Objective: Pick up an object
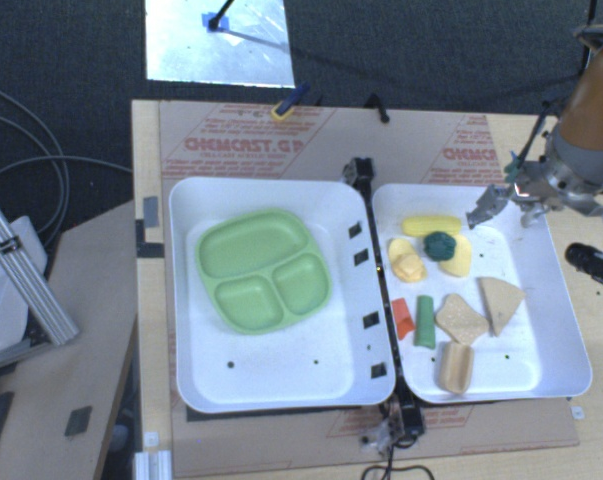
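Note:
The right bin (541, 368) holds several toy foods. A yellow banana piece (431, 225) lies beside a dark teal lump (440, 245), with yellow pieces (407, 262) next to them. Lower down lie a red piece (402, 316), a green stick (424, 321), two tan bread slices (462, 319) and a bread roll (455, 366). My gripper (504, 211) hangs over the bin's upper right part, up and right of the banana piece. It is open, with nothing between its fingers.
In the left bin (211, 378) sits a green divided plate (263, 270). A black hinge strip (374, 268) runs between the bins. A shiny metal sheet (219, 28) lies on the floor beyond the bench.

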Robot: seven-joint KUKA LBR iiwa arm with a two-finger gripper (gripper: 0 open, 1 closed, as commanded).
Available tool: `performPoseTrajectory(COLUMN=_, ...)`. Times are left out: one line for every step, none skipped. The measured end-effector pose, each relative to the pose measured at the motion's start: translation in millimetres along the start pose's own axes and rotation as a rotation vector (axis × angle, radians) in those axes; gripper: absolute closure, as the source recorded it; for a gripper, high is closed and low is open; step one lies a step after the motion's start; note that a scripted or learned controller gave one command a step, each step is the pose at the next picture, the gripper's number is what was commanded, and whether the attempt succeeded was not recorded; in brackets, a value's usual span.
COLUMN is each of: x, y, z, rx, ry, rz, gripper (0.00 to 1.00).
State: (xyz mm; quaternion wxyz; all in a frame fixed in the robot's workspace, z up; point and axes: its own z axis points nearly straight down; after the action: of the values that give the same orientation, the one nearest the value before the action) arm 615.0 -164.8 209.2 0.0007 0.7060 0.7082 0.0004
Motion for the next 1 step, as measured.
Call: performPoseTrajectory(x=33.0, y=-36.1, z=97.0, rx=0.008, ry=0.004, rz=0.001, gripper=0.0)
